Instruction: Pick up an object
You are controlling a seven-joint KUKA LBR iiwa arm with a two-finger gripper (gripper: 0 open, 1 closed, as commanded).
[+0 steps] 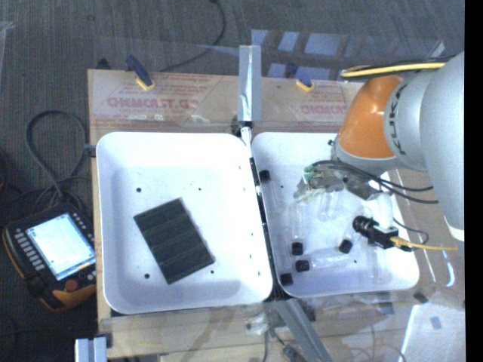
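The grey arm (434,127) reached in from the right, its orange band (366,123) above the upper part of the right bin (281,151). The tool (321,181) hung over the upper middle of that bin. From this angle I could not tell whether it was open or closed, or whether it had hold of anything.

Just below the tool lay something clear and glassy (311,204); its outline was too faint to name. A second clear piece (329,261) lay near the bin's front wall.

Five small black pieces were scattered in the same bin:
- one (264,176) against the left wall, near the top
- a pair (297,246) and (302,265) close together, toward the front left
- one (285,278) in the front left corner
- one (346,245) further right, in front of the tool

The left bin (124,161) held a dark ribbed panel (173,240). It lay flat and was turned at a slant, well apart from the tool.

Both bins sat side by side on the tabletop (113,100), with a blue clamp (139,72) at the back left and another (303,83) at the back right. A handheld controller (51,249) with a lit screen lay on the floor to the left.
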